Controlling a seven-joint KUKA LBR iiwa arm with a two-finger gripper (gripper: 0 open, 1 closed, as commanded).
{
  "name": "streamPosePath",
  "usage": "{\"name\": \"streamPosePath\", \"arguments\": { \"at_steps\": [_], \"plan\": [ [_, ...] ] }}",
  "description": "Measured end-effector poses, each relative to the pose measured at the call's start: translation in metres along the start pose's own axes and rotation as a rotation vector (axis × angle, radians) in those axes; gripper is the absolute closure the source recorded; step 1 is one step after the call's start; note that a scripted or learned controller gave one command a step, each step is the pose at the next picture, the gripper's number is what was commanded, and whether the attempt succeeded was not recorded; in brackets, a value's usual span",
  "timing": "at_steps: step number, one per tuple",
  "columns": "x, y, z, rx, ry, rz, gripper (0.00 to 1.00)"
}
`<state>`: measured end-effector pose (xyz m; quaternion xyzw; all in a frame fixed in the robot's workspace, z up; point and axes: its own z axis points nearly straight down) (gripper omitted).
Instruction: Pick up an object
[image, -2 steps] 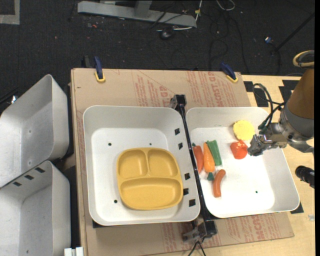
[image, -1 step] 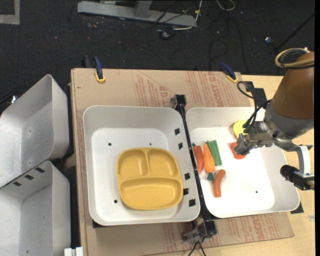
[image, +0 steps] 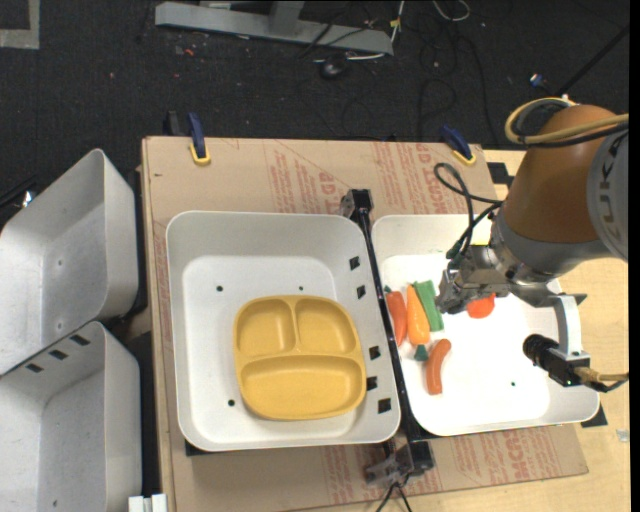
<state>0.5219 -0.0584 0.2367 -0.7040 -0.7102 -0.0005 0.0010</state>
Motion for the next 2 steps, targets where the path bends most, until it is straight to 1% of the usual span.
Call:
{"name": "streamPosePath", "arguments": {
  "at_steps": [1,2],
  "plan": [
    [0.061,0.006,0.009,0.001,-0.001,0.001,1.00],
    [0.115,0.012,-0.002,-0.001,0.000,0.000,1.00]
  ]
}}
